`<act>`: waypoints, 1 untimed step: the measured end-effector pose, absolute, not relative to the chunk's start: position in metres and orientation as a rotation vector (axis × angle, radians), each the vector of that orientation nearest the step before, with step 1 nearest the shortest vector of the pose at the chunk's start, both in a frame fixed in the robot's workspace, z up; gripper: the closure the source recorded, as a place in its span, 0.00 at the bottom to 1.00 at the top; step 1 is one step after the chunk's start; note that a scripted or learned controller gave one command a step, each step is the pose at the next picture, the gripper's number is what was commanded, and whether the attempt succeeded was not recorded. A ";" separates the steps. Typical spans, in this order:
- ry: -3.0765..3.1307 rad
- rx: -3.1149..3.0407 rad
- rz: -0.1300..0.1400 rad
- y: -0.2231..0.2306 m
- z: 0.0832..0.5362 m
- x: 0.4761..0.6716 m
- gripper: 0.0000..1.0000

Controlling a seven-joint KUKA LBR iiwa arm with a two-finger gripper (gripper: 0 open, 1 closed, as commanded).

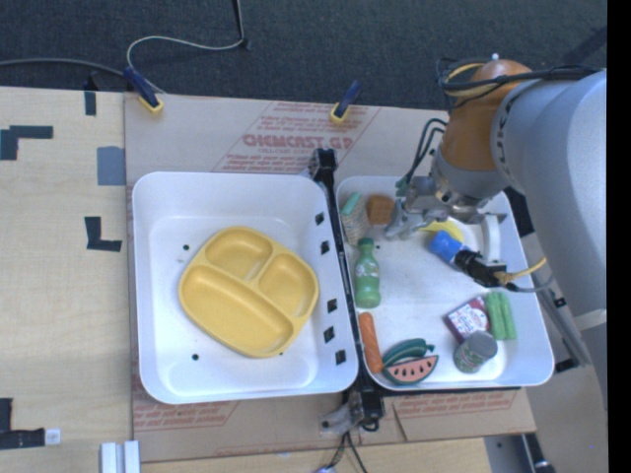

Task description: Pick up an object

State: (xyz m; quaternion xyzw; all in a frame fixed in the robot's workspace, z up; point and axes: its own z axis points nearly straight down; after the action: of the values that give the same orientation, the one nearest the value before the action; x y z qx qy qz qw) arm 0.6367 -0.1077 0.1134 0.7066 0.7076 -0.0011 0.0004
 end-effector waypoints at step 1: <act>2.223 2.219 -0.004 -0.108 0.113 0.637 0.00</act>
State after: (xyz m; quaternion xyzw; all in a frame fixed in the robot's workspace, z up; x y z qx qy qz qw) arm 0.6366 -0.1077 0.1133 0.7066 0.7076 -0.0013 0.0004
